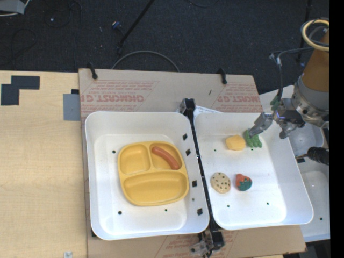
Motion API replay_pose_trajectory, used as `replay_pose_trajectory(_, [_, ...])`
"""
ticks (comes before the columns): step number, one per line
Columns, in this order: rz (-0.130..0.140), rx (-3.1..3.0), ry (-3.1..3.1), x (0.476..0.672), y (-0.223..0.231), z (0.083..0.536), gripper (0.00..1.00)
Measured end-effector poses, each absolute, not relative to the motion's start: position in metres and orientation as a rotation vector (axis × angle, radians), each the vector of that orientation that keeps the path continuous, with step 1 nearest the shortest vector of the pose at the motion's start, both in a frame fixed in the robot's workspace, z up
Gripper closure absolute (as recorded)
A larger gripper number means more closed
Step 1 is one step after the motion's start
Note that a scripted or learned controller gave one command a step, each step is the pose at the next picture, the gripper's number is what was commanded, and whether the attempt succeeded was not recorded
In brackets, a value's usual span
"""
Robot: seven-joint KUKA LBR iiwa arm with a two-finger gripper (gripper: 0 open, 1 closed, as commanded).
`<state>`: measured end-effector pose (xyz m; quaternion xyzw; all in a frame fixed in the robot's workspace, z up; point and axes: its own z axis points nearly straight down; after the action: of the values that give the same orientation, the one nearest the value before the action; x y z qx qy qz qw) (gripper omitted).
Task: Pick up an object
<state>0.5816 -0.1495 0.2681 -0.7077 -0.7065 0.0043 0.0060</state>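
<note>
Reading mirrored on the cardboard [161,93] behind the bins: "CHEMCAST". Yellow tray [152,173] fills the left bin [102,144]; right bin [285,198] keeps open floor. Gripper [257,130] touches green toy [253,140] — grip state indiscernible.

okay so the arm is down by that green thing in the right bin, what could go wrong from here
The gripper sits at the green toy, which lies right beside the yellow piece. A close here could nudge the yellow piece or catch both at once. The green toy is small and partly under the fingers, so the grasp may slip off it and come up with nothing. The bin's back wall is also close, leaving little room.
</note>
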Motion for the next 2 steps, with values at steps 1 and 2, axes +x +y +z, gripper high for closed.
replay_pose_trajectory(1, [0.003, -2.219, -2.220, 0.584, -0.149, 0.275, 0.00])
replay_pose_trajectory(2, [0.008, -2.216, -2.215, 0.580, -0.149, 0.210, 0.00])
